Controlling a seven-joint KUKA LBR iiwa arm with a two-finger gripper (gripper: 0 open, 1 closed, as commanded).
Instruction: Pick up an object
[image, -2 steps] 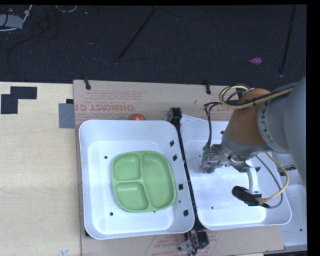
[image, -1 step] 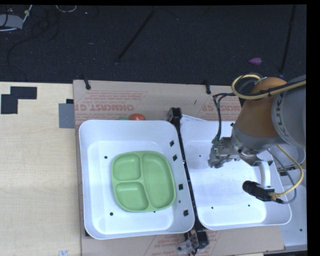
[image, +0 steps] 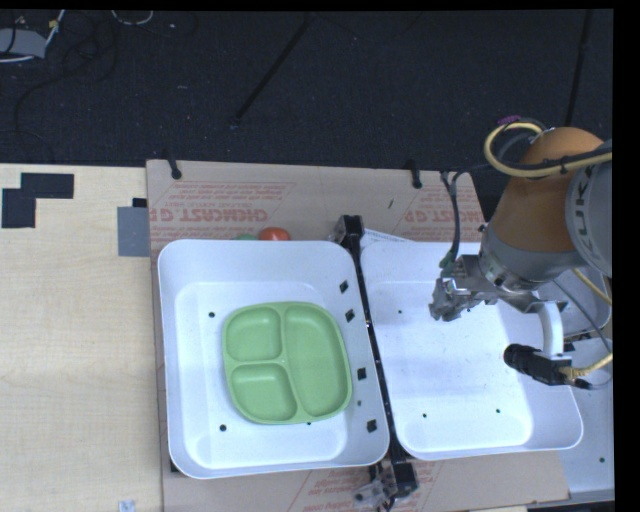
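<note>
A green divided plate (image: 287, 362) lies flat in the left white bin (image: 190, 300), roughly in the middle of its floor, three compartments facing up. The plate sits well apart from the arm. In the right white bin (image: 470, 410), the end effector (image: 448, 301) hangs over the far part of the floor, toward the side that borders the left bin, with the grey arm and its orange band (image: 540, 215) rising behind it at the right edge of the tabletop. Nothing shows between its tips, and from here I cannot tell how it is set. A black divider strip (image: 366, 340) runs between the two bins. Past the far rim of the left bin, a small orange-red object (image: 274, 235) peeks up against the cardboard sheet (image: 220, 205) under the bins. A pale wooden tabletop (image: 70, 350) stretches to the left.
</note>
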